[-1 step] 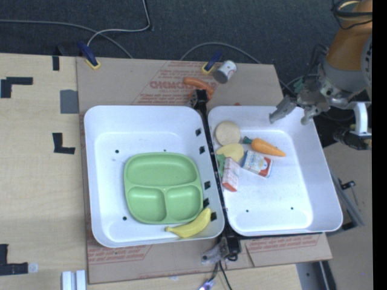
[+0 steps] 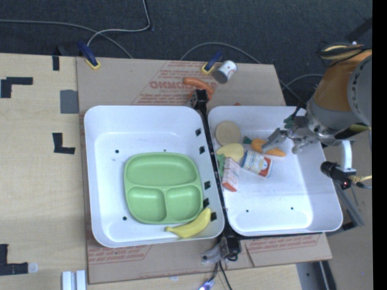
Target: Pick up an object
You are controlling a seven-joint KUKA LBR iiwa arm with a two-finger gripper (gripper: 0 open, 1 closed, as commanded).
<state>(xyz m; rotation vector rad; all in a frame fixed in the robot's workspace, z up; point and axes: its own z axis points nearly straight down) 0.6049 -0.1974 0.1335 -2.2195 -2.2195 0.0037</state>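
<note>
The grey arm's pincer [image 2: 279, 139] hangs in the right white bin [image 2: 302, 216], touching a small orange carrot-like object [image 2: 263, 145]; whether it grips, I cannot tell. Beside it lie one tan disc [image 2: 228, 132] and two crumpled packets [image 2: 256, 163]. One green divided plate [image 2: 163, 186] and one yellow banana [image 2: 190, 226] occupy the left white bin [image 2: 103, 125].

The cardboard sheet [image 2: 172, 86] under the 2 white bins carries red printing. Above the left bin [image 2: 97, 162] a slanted word in capitals shows, which seems to read "CHEMCHA", though the letters are too small to be sure. More red print runs along the cardboard's lower edge beneath both bins, too faint to read. The small pouch [image 2: 256, 164] in the right bin [image 2: 314, 216] has coloured markings that cannot be read.
</note>
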